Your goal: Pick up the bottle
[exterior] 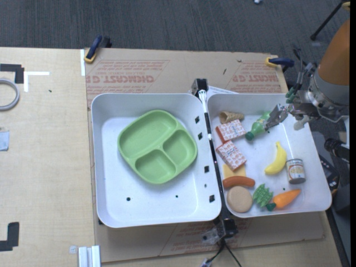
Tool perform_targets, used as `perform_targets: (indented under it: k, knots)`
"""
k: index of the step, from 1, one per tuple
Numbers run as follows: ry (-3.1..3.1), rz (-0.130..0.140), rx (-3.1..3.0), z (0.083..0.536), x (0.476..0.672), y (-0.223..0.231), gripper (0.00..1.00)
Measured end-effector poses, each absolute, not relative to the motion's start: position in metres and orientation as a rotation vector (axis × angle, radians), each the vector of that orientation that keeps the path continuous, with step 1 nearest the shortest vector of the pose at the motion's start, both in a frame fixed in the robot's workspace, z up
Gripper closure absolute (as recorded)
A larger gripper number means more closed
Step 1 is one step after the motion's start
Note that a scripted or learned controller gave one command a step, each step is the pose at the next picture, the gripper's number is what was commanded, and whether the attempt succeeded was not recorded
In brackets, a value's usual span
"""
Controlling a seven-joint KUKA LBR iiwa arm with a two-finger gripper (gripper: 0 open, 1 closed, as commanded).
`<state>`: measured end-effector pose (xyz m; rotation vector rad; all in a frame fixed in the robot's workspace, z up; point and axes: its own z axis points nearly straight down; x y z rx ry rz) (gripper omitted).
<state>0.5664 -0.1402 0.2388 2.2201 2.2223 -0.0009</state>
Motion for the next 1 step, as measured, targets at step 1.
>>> perform_targets:
  k: [1]
  knots:
    - [2.223,-0.002,2.219,0.2481,0.567,-0.1405,1.0]
